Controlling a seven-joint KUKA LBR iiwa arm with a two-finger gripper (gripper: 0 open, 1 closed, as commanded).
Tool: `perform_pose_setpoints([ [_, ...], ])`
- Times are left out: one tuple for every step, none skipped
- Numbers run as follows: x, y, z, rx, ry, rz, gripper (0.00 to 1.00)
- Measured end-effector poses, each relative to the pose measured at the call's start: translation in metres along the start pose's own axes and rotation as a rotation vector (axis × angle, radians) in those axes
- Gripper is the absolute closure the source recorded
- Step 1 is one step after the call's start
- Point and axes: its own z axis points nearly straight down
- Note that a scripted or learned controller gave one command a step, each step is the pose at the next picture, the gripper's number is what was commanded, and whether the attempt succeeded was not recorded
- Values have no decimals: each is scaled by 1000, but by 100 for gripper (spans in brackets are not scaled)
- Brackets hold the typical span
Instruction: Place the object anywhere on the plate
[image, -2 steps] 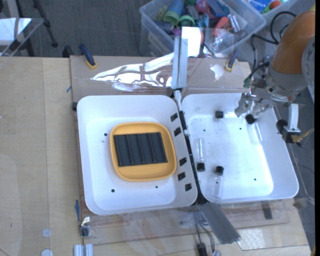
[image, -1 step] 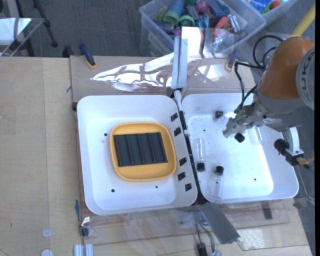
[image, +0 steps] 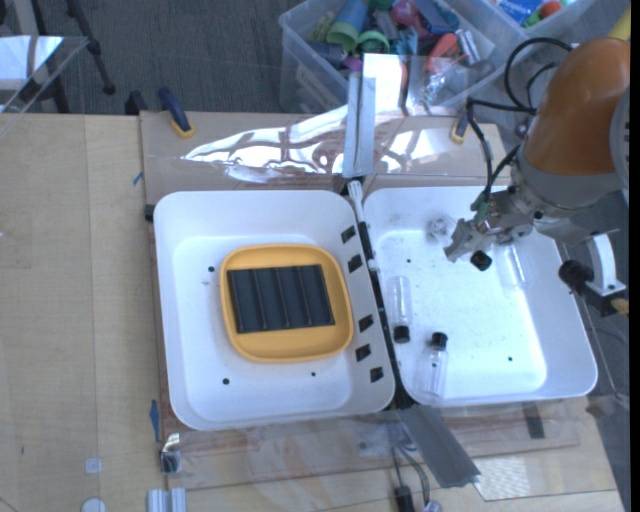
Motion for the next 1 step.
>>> perform_pose_setpoints([
  [22, 6, -7, -1, 0, -255, 100],
])
